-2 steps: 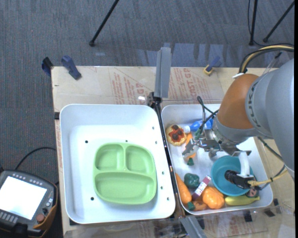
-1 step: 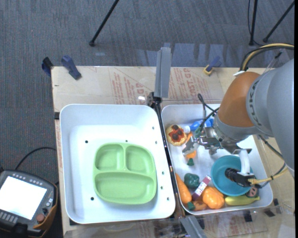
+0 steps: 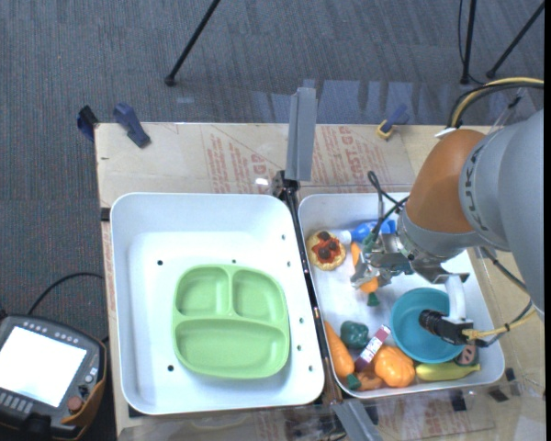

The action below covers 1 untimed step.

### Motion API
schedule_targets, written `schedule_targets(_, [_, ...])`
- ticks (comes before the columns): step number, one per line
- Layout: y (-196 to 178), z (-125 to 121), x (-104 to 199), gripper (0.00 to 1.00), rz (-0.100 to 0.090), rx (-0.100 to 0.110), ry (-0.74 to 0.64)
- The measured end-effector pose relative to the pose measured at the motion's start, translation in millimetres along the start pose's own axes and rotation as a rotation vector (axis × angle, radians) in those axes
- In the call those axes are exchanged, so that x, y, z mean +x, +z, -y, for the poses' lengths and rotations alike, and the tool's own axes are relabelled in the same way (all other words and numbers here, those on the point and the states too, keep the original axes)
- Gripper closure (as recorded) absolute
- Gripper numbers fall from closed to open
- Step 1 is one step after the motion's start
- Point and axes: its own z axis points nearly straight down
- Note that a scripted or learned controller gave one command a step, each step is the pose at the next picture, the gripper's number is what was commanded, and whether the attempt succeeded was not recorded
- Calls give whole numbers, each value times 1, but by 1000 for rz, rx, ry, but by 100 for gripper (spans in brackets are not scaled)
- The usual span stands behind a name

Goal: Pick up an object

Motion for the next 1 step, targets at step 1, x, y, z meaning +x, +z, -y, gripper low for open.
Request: schedule_targets(1, [-141, 19, 37, 100, 3, -19, -119])
